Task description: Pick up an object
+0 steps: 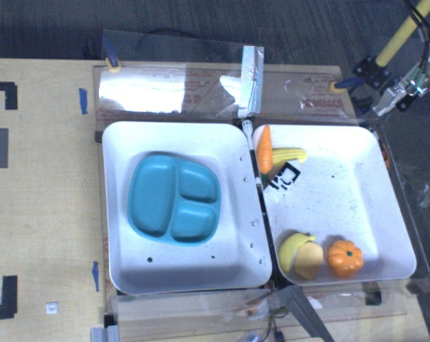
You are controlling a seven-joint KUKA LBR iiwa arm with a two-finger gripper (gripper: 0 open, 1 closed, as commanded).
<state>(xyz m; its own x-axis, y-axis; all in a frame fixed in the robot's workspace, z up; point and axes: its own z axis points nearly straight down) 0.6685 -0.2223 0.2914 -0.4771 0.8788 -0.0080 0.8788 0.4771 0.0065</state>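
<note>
My tool sits at the far right corner of the worktop, outside both bins, cut by the picture's edge and tangled with a yellow tube, so I cannot tell whether it is released or clenched. Nothing is between it and any object. The things I could pick all lie in the right bin: a carrot and a yellow corn cob touching each other hard against the bin's far left wall, a small black-and-white piece just beside them, and near the front edge a yellow-green pear pressed against a tan fruit, with an orange pumpkin just beside. The left bin carries a blue divided plate. Risks as I judge them: the carrot hugs the wall, leaving little room to close around it; the round fruit touch, so I may knock or roll 1 away, or catch 2. What the black-and-white piece is, I cannot make out.
</note>
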